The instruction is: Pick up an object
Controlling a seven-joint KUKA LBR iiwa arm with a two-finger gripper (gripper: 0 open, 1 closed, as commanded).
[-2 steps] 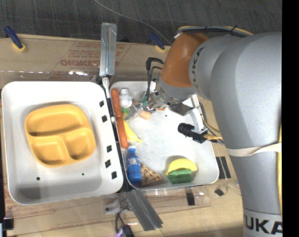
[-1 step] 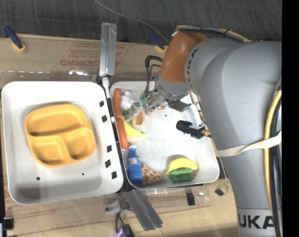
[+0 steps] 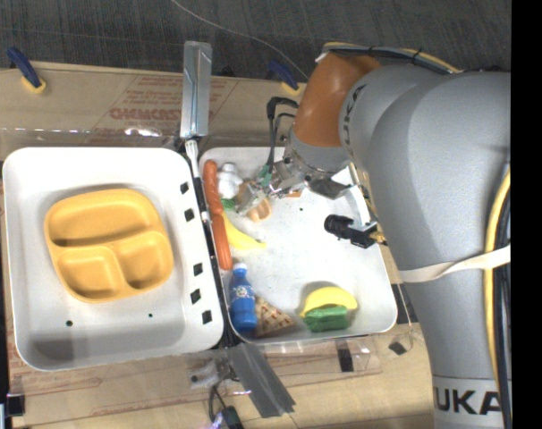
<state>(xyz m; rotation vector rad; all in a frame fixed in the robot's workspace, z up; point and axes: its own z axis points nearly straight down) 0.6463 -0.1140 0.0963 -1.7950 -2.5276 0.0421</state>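
Reaching into the right bin (image 3: 378,307) from above, the gripper (image 3: 269,184) sits at the upper left corner, touching a small brownish object (image 3: 256,207) just beside the hot dog (image 3: 219,226); its grip cannot be made out.

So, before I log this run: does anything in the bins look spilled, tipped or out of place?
Nothing looks spilled or broken. The blue bottle lies on its side against the right bin's left wall, below the orange stick. The yellow tray sits flat in the left bin.
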